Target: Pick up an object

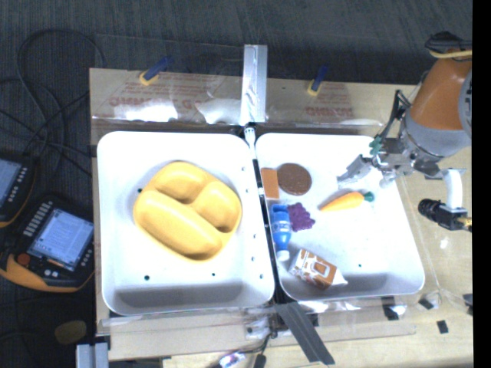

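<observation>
Camera view: gripper [359,170] at the upper right of the right bin [399,240], hanging just above and to the left of the toy carrot [341,201]. Fingers spread apart, pale tips splayed, nothing between them. Orange band of the arm [443,94] above, reaching in from the right.

Likely target: toy carrot, lying flat on the bin floor near the right wall, orange body pointing left, green stub at the right end. Probably light hollow plastic, stiff, smooth and a bit slippery, tapered, so apt to squirt out if pinched near the tip. Best taken across the thick middle, jaws square to its long axis. Not fragile by the look of it.

Right bin contents: brown disc [294,179] near the top left, small orange block [269,182] touching the divider side, blue bottle [280,226] lying along the left wall, purple grape bunch [301,218] just beside the bottle, printed carton [315,269] tilted near the front. All well apart from the carrot, so clear approach.

Left bin [123,274]: one big yellow rounded lump [186,208], soft-looking, filling the middle; too wide for the claw, probably.
</observation>
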{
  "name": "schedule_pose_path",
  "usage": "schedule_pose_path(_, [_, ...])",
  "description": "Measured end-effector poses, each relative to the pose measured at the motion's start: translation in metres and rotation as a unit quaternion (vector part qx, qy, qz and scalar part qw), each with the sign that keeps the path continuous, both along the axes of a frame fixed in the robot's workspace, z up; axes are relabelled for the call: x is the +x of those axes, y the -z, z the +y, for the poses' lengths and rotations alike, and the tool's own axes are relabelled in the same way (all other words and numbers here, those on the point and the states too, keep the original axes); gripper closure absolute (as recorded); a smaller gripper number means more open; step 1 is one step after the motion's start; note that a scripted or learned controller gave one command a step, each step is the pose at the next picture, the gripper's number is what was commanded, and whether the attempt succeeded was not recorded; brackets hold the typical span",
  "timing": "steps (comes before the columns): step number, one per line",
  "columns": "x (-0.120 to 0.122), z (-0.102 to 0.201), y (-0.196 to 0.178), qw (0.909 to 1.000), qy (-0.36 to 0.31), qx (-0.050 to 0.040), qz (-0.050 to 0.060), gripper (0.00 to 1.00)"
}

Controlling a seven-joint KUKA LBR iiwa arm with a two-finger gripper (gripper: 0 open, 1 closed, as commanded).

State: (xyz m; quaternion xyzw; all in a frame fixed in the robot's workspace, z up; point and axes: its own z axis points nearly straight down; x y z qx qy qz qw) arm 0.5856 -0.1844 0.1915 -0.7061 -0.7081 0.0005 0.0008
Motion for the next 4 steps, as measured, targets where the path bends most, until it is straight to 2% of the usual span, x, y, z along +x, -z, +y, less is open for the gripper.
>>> schedule_pose_path(1, [0.013,-0.026,0.095,0.9967,-0.081,0.0020,-0.003,0.00])
schedule_pose_path(2, [-0.050,-0.026,0.098,0.9957,-0.092,0.0017,-0.009,0.00])
schedule_pose_path(3, [-0.049,-0.028,0.089,0.9958,-0.091,-0.0014,-0.011,1.00])
schedule_pose_path(4, [-0.092,0.026,-0.053,0.9998,-0.018,-0.0009,0.000,1.00])
